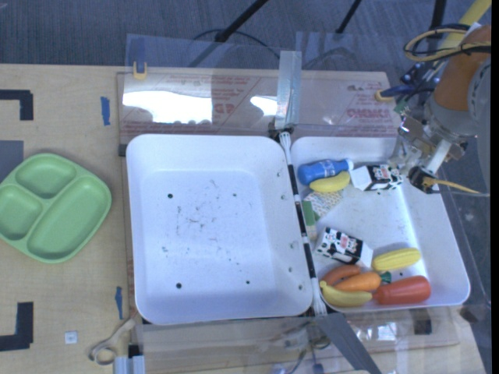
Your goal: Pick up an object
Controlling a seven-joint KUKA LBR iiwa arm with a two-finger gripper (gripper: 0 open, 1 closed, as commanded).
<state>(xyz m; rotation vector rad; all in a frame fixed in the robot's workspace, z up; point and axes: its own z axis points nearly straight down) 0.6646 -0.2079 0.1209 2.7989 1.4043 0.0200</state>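
And here is the arm (460, 92), grey with its orange band, reaching in from the right over the far right corner of the right bin (437, 240). The gripper (409, 162) hangs right at that bin's far right edge, just beside a small white carton with black patches (378, 178); whether it touches the carton, I cannot tell, and whether the gripper is apart or together I cannot tell either from this angle.

Over in the right bin, plenty to choose from. At the far end a blue bottle (323, 167) lies on its side, with a yellow banana (331, 183) tucked just near of it, touching. A pale patterned packet (320, 205) sits by the bin's left wall. Mid-bin, a second black-and-white carton (341, 245) lies tilted; its print is too small to read. At the near end, a cluster: a yellow corn-like piece (396, 259), an orange carrot (357, 280), a red pepper-like piece (401, 290), and another banana (343, 296) curled under the carrot.

The left bin (148, 287) is white with faint scuff marks. Left of it on the wooden bench (54, 92) rests a green divided plate (51, 206). Behind the bins, clear panels (203, 84) carry reddish lettering, too blurred to make out.
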